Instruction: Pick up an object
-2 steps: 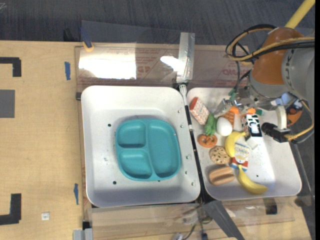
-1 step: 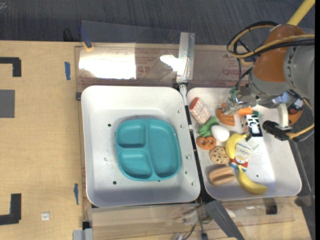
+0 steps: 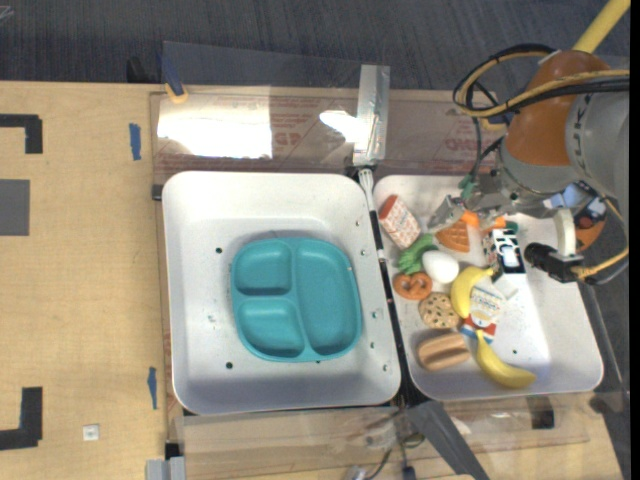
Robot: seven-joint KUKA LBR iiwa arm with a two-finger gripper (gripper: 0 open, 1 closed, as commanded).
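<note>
Camera view: gripper point(image 3: 478, 211) low over right bin point(image 3: 575, 353) clutter (pizza slice point(image 3: 457, 237) nearest) — I'd descend straight, centred on one item — banana point(image 3: 484, 330) sits apart

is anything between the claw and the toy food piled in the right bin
Nothing visible separates them. The claw sits low at the far side of the right bin, right over the orange wedge. The banana, egg and cookie lie nearer the camera, packed close together.
</note>
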